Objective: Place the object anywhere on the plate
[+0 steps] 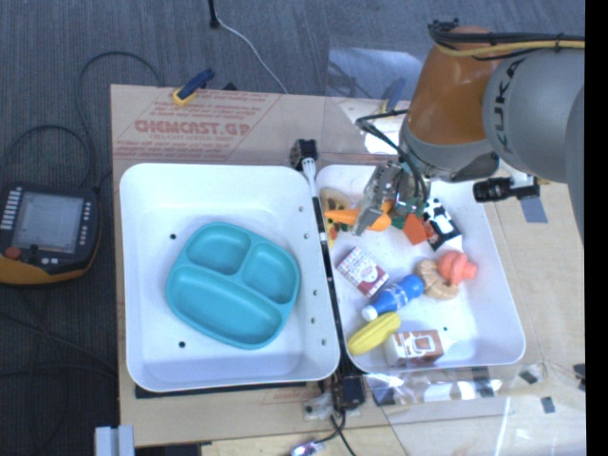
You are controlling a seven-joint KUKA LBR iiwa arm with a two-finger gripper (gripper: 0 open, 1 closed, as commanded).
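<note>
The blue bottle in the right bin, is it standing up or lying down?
Lying down. The blue bottle rests on its side on the right bin's floor, white cap toward the yellow banana.

Readable lettering on the bench and the arm

The cardboard sheet beyond the left bin bears red print reading roughly "CHEMCAST GP"; the grey arm at right shows part of "KUKA".

place: robotics lab | cues: teach pendant, cardboard-topped bench, floor cables
</note>
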